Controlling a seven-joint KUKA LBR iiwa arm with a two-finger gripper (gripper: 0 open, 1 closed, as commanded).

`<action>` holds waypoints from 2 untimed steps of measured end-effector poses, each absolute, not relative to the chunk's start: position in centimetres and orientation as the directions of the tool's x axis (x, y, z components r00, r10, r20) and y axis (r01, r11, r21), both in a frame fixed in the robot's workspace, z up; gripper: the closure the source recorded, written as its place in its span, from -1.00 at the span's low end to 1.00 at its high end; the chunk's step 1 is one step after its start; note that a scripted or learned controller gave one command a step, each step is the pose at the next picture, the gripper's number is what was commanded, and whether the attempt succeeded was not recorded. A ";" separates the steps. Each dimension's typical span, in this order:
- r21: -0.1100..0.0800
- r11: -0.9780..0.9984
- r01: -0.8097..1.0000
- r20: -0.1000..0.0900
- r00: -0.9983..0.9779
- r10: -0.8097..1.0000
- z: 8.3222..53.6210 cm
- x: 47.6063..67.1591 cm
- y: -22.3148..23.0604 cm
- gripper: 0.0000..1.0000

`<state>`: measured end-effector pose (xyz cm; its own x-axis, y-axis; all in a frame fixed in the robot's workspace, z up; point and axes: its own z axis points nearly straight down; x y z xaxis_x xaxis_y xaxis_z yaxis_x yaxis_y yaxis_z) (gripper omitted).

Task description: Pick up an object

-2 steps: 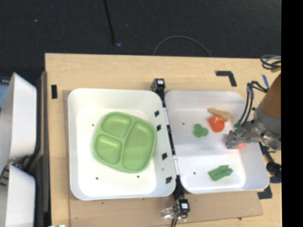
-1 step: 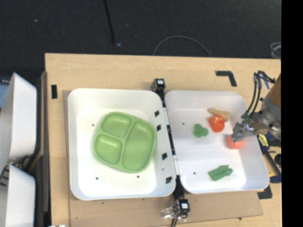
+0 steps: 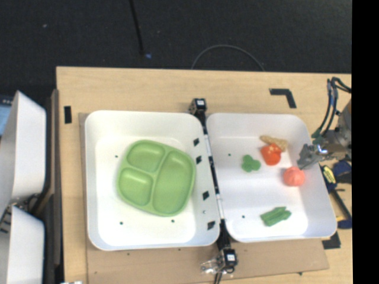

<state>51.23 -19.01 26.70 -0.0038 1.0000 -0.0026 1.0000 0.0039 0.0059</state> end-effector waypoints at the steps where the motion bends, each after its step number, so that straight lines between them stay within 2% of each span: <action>1: 0.002 0.006 1.000 -0.001 -0.006 1.000 25.3 53.7 -14.3 1.00; 2: 0.002 0.005 1.000 -0.001 -0.005 1.000 24.3 56.1 -9.1 1.00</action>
